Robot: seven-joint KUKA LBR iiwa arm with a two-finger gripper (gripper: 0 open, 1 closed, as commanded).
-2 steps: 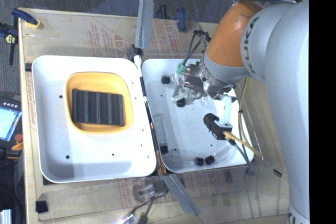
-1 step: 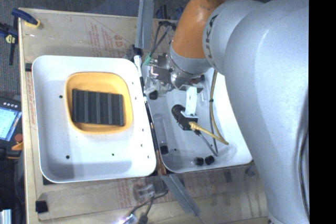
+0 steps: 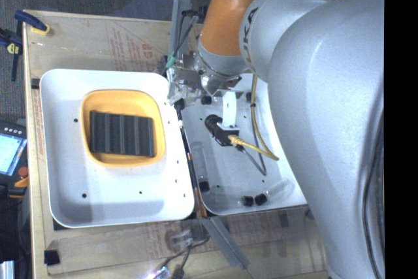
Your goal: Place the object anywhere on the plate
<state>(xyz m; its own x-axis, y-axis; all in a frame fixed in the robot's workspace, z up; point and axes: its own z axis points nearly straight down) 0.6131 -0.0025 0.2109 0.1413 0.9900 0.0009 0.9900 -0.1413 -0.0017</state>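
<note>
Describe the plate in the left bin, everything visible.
The plate is a rounded-square yellow dish, likely plastic, lying flat near the middle of the left bin, resting on its floor. Its raised yellow rim surrounds a dark grey centre with vertical ribs or grooves. Nothing sits on it, and the arm is not touching it.

Even, bright overhead light. The arm (image 3: 313,95) shows soft glare, and left of the gripper (image 3: 177,85) the left bin (image 3: 59,193) holds a grey shadow. Slightly soft focus.
</note>
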